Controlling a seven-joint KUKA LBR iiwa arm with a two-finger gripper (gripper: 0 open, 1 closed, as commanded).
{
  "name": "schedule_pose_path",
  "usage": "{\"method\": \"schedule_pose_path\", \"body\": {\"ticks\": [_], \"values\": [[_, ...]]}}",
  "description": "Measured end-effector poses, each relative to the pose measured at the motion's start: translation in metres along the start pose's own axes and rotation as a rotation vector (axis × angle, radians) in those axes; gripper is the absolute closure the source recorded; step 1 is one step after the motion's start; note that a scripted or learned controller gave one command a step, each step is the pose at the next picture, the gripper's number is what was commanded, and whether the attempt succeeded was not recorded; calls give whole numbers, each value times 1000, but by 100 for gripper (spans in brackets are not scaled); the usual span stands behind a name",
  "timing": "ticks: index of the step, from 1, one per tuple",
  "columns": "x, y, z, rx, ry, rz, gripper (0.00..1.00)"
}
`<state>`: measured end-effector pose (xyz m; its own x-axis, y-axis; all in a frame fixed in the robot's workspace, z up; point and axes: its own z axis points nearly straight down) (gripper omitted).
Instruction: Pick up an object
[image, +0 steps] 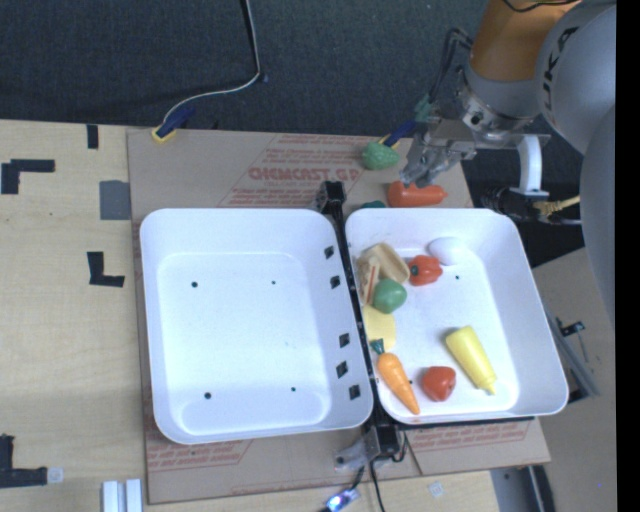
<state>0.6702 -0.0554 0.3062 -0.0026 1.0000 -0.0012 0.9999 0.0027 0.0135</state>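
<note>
two white bins (240, 225) on cardboard sheet (290, 175), cable (215, 95) behind.

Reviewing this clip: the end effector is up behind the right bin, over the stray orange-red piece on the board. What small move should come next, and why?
Probably a short straight descent. The end effector sits just above the orange-red piece, which lies on the cardboard outside the right bin, beside a green piece. Nothing shows between its fingers, so no pick is confirmed.
</note>
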Motion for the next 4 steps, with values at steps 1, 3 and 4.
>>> {"method": "schedule_pose_path", "body": {"ticks": [1, 3, 4], "values": [[125, -6, 110, 25, 5, -9, 100], [220, 1, -172, 0, 5, -2, 100], [220, -11, -233, 8, 2, 0, 100]]}}
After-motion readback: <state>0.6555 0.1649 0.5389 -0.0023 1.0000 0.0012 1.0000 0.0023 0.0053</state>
